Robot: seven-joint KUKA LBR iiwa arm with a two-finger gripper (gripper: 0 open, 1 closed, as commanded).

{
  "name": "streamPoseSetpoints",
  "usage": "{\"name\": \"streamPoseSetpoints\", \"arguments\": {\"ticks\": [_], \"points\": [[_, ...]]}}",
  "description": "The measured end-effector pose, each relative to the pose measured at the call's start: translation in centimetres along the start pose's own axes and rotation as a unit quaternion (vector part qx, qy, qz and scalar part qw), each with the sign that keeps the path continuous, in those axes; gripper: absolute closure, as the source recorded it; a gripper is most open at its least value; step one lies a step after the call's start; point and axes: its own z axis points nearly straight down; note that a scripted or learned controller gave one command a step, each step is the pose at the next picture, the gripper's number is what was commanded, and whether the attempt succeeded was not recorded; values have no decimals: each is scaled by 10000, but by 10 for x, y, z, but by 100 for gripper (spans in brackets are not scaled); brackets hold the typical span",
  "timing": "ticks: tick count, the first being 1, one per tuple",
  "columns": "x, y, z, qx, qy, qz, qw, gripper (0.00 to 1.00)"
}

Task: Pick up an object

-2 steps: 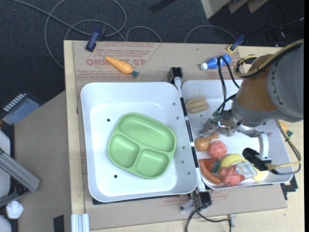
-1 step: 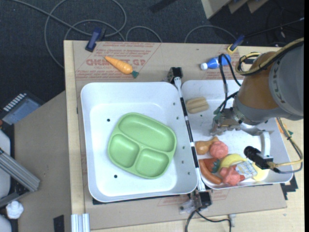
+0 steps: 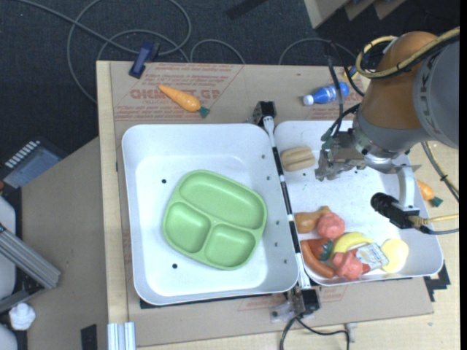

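The gripper (image 3: 334, 168) (whether its jaws are spread cannot be told) hovers over the right bin (image 3: 310, 132), likely needing descent toward the bread roll (image 3: 297, 158) at nine o'clock.

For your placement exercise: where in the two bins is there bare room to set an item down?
Left bin: bare floor rings the green divided plate, widest along the far edge. Right bin: a bare strip lies between the bread roll and the toy food pile; the near corner is crowded.
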Motion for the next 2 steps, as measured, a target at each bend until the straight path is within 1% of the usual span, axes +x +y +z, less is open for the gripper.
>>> {"name": "streamPoseSetpoints", "arguments": {"ticks": [1,2], "points": [[0,0,0,4,-2,0,10000,0],[-82,5,-32,-5,-11,7,10000,0]]}}
